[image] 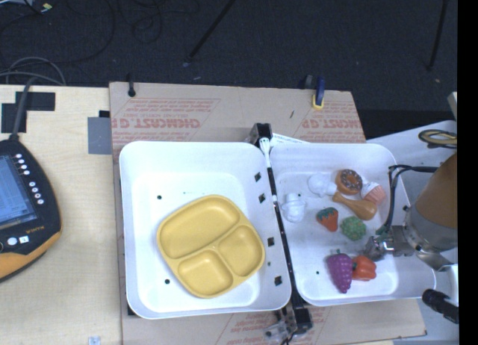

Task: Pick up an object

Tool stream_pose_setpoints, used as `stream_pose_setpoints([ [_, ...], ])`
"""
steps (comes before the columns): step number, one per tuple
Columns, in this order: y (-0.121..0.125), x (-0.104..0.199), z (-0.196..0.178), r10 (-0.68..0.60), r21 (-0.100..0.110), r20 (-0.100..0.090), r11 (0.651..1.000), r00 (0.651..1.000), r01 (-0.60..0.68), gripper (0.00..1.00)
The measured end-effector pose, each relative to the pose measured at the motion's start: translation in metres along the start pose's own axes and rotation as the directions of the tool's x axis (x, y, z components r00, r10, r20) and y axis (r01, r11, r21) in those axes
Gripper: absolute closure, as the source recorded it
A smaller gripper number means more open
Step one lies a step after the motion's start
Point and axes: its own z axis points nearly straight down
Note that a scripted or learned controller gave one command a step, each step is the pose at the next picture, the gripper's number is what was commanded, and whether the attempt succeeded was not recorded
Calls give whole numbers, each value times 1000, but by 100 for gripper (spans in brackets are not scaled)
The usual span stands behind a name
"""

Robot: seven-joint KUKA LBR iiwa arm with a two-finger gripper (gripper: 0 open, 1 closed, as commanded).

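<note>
So your gripper (376, 246) is sitting low at the right side of the right-hand white bin (299, 158), just beside the small orange-red plastic pepper (364, 268), and honestly you can't tell from this angle how its jaws stand, so don't count on anything being held yet. The pepper looks like the closest candidate: light, hollow-ish toy plastic by the look of it, stiff and a bit slick, so I'd guess it wants to squirt out if you pinch the rounded ends; go across its widest middle. Right against it lies a purple plastic grape bunch (339, 271), bumpy, probably easier to grip but it's touching the pepper, so you may drag both. Counting the rest in that bin: one green knobbly broccoli-like toy (353, 227), one red strawberry-shaped toy with a green top (327, 219), one tan drumstick-shaped piece (358, 205), one round brown doughnut-like piece (349, 181), one pinkish chunk (376, 193) by the right wall, and two whitish lumps (293, 207) near the divider that are too washed out to name. All look light and rigid, nothing fragile. Over in the left white bin (138, 187) you've got one yellow three-compartment plastic tray (210, 245), flat and wide, a poor pick for two fingers.
</note>
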Motion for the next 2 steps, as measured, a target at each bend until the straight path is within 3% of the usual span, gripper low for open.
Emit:
stream_pose_setpoints([
  [2,0,0,0,1,0,0,1000,1000,-1,100],
])
